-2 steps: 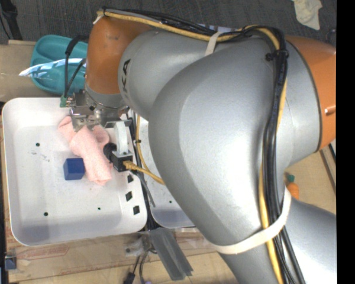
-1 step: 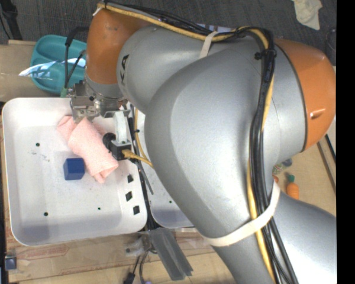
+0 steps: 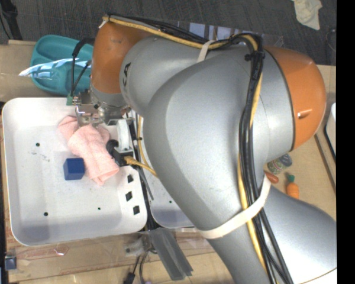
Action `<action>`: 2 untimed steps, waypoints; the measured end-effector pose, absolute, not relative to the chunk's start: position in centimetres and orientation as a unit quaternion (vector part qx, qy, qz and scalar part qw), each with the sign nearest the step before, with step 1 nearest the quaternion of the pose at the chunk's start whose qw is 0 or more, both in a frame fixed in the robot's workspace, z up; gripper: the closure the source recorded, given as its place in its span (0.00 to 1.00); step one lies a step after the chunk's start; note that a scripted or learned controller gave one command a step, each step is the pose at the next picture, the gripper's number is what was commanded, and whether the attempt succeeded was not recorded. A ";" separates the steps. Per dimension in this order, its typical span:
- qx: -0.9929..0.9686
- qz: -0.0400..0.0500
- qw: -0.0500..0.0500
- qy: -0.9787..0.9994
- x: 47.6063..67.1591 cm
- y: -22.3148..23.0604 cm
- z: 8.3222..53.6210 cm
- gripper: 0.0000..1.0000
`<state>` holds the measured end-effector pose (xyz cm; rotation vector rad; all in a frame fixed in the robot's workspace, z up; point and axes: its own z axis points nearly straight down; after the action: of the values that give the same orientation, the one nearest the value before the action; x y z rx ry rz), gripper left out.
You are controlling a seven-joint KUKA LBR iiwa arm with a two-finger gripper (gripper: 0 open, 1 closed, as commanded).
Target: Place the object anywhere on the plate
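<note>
- The grey KUKA arm [image 3: 225, 135] fills most of the camera view, reaching in from the right, with its orange band [image 3: 109, 49] above the wrist.
- The gripper [image 3: 87, 116] hangs low over the far edge of the left white bin [image 3: 23, 218], right at the top of a pink cloth [image 3: 94, 149].
- Whether the fingers are spread or pressed together cannot be told, because the wrist and cables crowd that spot; nothing can be seen held between them.
- The pink cloth lies crumpled in the left bin, near its right wall.
- A small blue cube [image 3: 74, 168] sits on the bin floor, touching or just beside the cloth's left edge.
- The arm covers most of the right white bin [image 3: 165, 218], leaving a strip of its near left corner showing.
- A teal container [image 3: 53, 52] with a crinkled plastic bag [image 3: 47, 71] rests on the bench behind the left bin.
- Small colourful items, one orange [image 3: 292, 189], lie on the bench at the right, beside the arm.
- A crumpled white rag [image 3: 305, 7] lies on the dark floor at top right.
</note>
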<state>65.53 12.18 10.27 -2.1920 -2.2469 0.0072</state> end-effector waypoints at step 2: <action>-0.574 -0.002 -0.002 -0.819 59.8 16.3 9.4 1.00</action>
<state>59.84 16.27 9.44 -1.8043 -2.5764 -0.0063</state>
